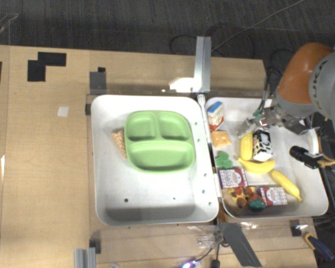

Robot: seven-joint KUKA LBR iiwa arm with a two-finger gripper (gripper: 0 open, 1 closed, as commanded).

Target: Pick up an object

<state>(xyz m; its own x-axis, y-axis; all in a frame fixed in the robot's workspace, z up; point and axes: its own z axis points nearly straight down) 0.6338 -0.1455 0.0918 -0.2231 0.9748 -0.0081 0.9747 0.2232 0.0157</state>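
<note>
I see the grey two-finger gripper [261, 126] low in the right white bin [318, 201]; whether its fingers are apart I cannot tell. Just below them lie a black-and-white cow-patterned carton [262, 145] and yellow bananas [258, 166]. Well left, the left white bin [109, 194] holds a green sectioned plastic tray [158, 140].

We see a green divided tray [158, 140] lying flat in the left white bin [109, 205], a tan cracker-like piece [119, 143] tucked at its left edge. The wooden table [39, 166] bears black markers [44, 65] (top left).
</note>
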